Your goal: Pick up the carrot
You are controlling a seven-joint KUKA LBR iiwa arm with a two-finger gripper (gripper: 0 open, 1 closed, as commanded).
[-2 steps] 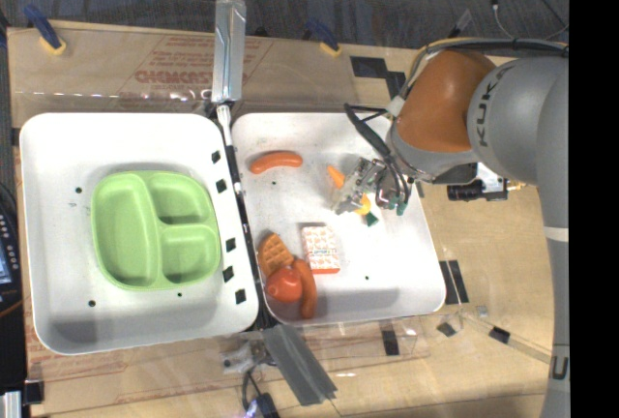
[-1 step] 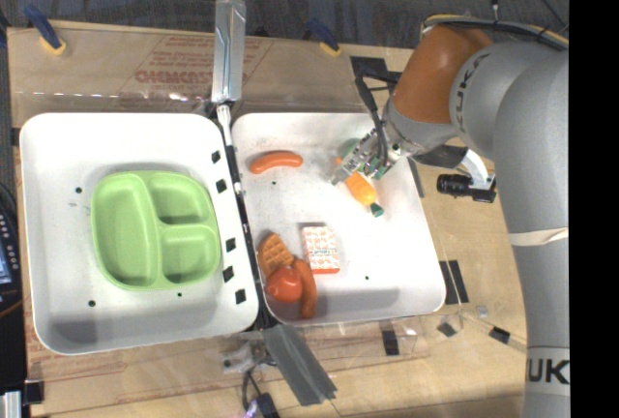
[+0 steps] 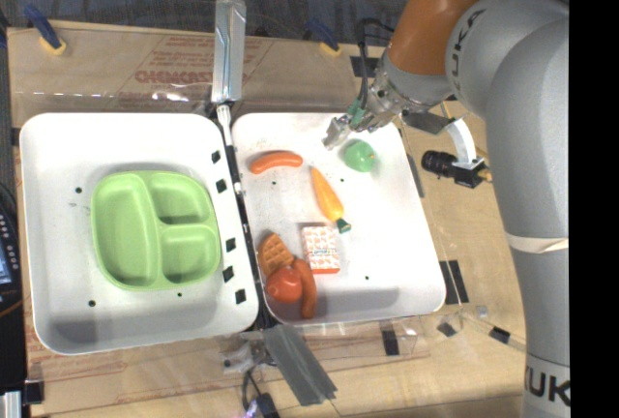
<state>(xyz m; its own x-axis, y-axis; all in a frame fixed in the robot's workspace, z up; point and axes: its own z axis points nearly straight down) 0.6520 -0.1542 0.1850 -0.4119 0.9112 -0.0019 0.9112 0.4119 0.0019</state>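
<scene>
**Desk:** Read me the list, item by item.

**Operator:** Bins: two, white, side by side on the desk (image 3: 116,48). Left bin (image 3: 48,242) holds one green tray (image 3: 155,229) with three compartments, nothing in them. I take it for the drop-off side, though the task asks only for a pick.

**Desk:** Right bin?

**Operator:** Right bin (image 3: 406,252), six items. Carrot (image 3: 328,195): one, orange, lying flat near the middle, thin end toward the back wall, green stub toward the front. Sausage (image 3: 277,161): one, just to the carrot's left and further back, apart from it. Green round fruit (image 3: 360,156): one, to the carrot's upper right. Small carton (image 3: 321,248): one, in front of the carrot, close to its stub. Waffle-like piece (image 3: 274,253): one, and a red-orange lump (image 3: 291,288), one, both crowded into the front-left corner and touching each other.

**Desk:** And the arm?

**Operator:** Arm: one, reaching in from the right. Gripper (image 3: 340,130): one, low over the back of the right bin, just beside the green fruit and well short of the carrot. It carries nothing. Whether the fingers are spread or pressed together, I cannot tell; they are small and blurred here.

**Desk:** Judgement?

**Operator:** The pick is not yet made. The carrot lies loose with room on both long sides, so I'd expect a grasp across its width. The fruit beside the gripper is the likelier wrong catch.
</scene>
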